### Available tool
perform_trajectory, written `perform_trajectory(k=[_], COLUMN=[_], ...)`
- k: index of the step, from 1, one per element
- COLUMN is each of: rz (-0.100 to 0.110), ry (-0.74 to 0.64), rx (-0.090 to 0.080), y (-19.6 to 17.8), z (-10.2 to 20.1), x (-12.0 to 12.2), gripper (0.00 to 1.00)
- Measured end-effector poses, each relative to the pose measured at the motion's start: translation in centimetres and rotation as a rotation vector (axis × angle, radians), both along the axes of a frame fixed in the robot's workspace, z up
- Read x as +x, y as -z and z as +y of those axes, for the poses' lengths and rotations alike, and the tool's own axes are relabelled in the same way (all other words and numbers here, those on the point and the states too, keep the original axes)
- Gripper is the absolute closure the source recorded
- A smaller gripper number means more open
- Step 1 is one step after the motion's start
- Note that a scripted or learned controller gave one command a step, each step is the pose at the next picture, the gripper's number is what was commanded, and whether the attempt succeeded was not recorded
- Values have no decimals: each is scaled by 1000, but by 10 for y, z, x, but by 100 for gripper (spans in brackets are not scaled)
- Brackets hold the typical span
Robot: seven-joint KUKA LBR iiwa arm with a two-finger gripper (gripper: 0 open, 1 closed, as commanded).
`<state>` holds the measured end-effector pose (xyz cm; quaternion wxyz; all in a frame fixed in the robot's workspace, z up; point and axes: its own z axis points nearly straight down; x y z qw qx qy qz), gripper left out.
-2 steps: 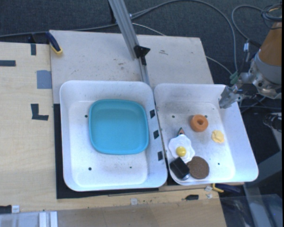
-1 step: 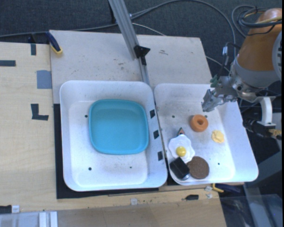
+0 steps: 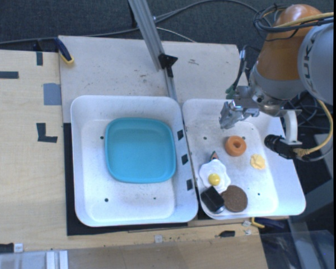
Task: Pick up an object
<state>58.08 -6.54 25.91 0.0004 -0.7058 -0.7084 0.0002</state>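
My gripper (image 3: 231,118) hangs over the back of the right bin (image 3: 280,206), with nothing seen between its fingers. An orange ring (image 3: 235,145) lies just in front of it, a short way below. A small yellow piece (image 3: 258,161) sits to the ring's right. Nearer the front lie a fried-egg toy (image 3: 214,176), a black block (image 3: 211,198) and a brown round disc (image 3: 234,198).
The left bin (image 3: 87,206) holds a blue square plate (image 3: 140,149). A grey metal pole (image 3: 151,35) slants down to the gap between the bins. The bench (image 3: 22,150) stretches to the left.
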Motion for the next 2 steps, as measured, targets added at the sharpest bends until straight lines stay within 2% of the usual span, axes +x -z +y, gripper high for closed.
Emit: perform_trajectory(k=[2], rz=[0], ry=[-1], rx=[0], y=[10], z=[120], x=[-3], gripper=[100])
